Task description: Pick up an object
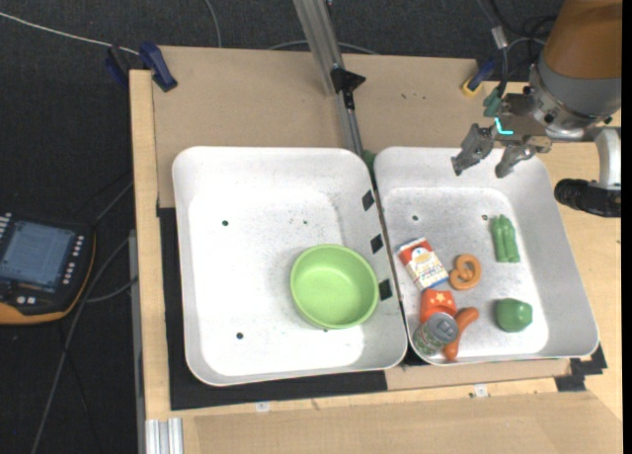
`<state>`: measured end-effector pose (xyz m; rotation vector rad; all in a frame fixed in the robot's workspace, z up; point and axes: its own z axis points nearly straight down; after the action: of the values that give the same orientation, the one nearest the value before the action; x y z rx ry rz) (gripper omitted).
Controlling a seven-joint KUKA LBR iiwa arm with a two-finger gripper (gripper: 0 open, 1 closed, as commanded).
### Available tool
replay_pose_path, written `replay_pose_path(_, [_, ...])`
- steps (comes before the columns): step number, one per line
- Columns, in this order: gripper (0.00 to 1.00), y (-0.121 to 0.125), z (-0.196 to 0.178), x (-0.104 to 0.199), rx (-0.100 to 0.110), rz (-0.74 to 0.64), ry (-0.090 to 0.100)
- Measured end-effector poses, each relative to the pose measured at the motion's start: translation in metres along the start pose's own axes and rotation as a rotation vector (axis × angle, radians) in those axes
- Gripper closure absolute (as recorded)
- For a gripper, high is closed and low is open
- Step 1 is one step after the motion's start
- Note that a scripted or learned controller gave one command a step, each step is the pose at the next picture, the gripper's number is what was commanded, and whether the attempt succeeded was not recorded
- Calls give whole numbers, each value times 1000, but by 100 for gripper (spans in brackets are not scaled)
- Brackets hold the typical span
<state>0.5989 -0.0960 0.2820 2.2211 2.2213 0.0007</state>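
We see the claw (496,154) spread open and holding nothing, hanging over the far edge of the right bin (563,245), while the candidates crowd that bin's near half: a small carton (423,264), a pretzel-like ring (465,271), a green pepper (513,315) and a long green piece (505,239). Our worry is the crowding: a descent onto the carton could nudge the ring beside it, or the fingers could close on two things or on none.
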Motion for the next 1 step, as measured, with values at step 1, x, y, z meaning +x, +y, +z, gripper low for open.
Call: replay_pose_path(1, [0, 0, 0, 0, 0, 0, 0])
